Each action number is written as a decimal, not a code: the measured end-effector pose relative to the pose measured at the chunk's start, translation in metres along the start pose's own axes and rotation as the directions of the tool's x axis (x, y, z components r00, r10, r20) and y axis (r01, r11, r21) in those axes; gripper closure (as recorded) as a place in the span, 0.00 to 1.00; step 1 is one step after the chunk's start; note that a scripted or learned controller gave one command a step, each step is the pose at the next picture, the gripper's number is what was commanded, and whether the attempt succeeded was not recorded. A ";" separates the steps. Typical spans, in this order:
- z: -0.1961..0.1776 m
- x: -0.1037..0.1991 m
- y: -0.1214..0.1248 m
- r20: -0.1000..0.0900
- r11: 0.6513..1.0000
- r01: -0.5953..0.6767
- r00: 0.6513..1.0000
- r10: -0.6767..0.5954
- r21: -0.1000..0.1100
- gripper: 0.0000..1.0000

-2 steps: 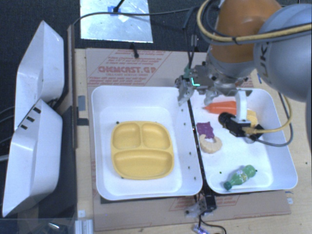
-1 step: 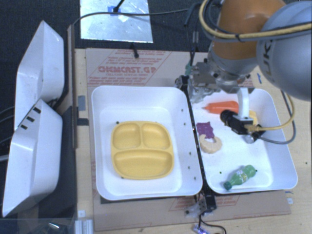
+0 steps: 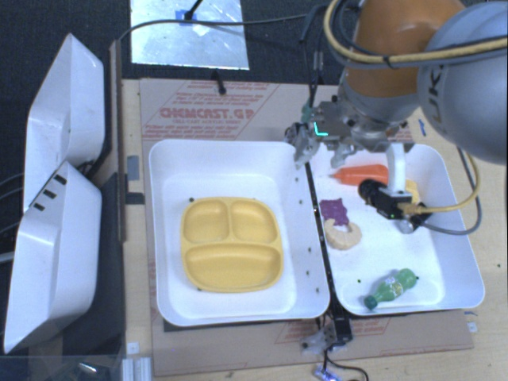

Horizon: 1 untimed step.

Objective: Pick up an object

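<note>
- Green toy bottle (image 3: pixel 391 287) is seen nearest the viewpoint, laid on its side at a diagonal close to the front wall of the right bin (image 3: pixel 464 244)
- Both bins are set on a printed cardboard sheet (image 3: pixel 206 109) on the counter, and their inner walls are pressed side by side
- Within the left bin (image 3: pixel 167 213) a yellow divided plate (image 3: pixel 232 243) is laid flat, roughly centred and apart from every wall; three compartments are seen in it, two small at the far side and one long at the near side
- The jaws are held over the far end of the shared wall between the bins; they are seen spread apart, and nothing is seen between them
- A purple piece (image 3: pixel 333 209) is laid just right of the shared wall, in the right bin
- A pale ring-shaped piece (image 3: pixel 343 235) is placed against the purple piece on its nearer side
- An orange carrot (image 3: pixel 361 173) is laid crosswise in the far part of the right bin, just right of the jaws and not gripped by them
- The arm (image 3: pixel 397 46) is seen reaching in above the far right corner of the right bin
</note>
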<state>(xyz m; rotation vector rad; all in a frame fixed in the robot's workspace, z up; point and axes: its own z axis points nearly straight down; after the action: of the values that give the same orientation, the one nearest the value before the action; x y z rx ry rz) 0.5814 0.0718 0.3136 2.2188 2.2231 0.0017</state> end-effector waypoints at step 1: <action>-0.011 0.000 0.000 0.000 1.000 0.001 1.000 -0.001 -0.001 1.00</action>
<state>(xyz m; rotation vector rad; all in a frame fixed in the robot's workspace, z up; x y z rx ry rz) 0.5816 0.0716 0.3243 2.2176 2.2235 0.0035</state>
